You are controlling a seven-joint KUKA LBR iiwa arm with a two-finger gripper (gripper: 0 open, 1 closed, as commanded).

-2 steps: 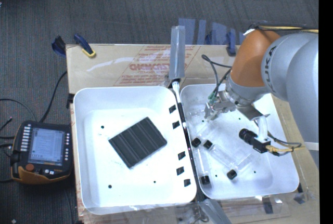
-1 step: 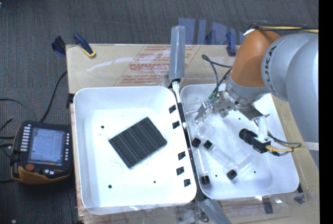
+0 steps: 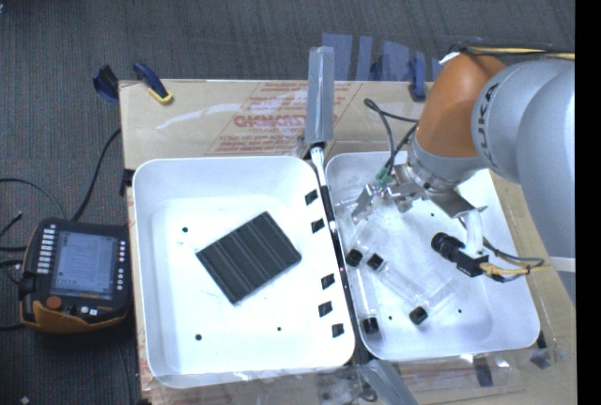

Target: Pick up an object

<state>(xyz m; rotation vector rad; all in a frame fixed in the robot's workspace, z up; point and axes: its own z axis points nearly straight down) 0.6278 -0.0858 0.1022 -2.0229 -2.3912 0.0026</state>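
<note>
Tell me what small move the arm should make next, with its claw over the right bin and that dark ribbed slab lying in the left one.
Probably swing left across the divider toward the dark ribbed slab. The claw hangs low in the right bin, and I can't make out a loose item under it, while the slab lies flat and alone in the left bin, an easy target.

Arm (image 3: pixel 526 116): dark letters on grey casing, partly seen, read "KU". Cardboard sheet (image 3: pixel 254 116) at bench's far edge carried reddish print, upside down, too blurred to read.
</note>
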